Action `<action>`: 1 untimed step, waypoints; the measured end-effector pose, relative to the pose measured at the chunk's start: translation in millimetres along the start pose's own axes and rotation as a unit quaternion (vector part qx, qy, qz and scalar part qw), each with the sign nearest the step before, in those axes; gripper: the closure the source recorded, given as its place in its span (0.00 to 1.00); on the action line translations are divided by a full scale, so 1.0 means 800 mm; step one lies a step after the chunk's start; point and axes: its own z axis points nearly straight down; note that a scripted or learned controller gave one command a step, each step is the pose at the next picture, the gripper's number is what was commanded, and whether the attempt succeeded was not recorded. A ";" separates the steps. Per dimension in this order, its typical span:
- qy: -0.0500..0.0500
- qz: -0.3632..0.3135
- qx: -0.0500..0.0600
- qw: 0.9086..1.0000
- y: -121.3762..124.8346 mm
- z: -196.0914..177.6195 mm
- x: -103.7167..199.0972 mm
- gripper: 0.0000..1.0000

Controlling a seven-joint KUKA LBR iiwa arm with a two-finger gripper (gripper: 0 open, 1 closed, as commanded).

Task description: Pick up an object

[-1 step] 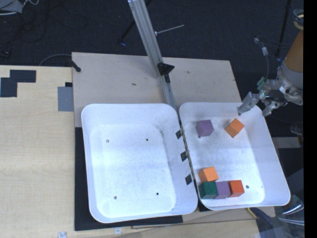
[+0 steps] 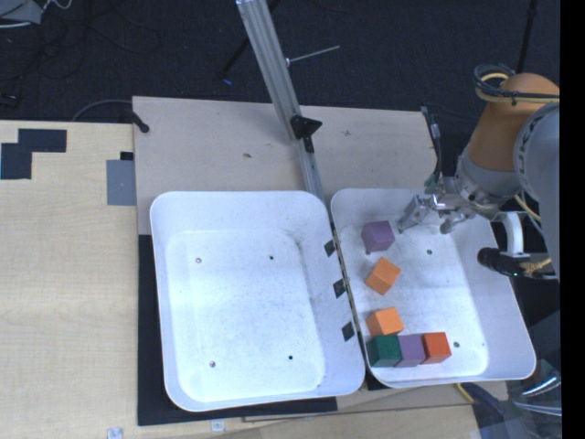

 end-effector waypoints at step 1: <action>0.001 -0.003 0.003 1.000 0.007 0.030 0.079 0.00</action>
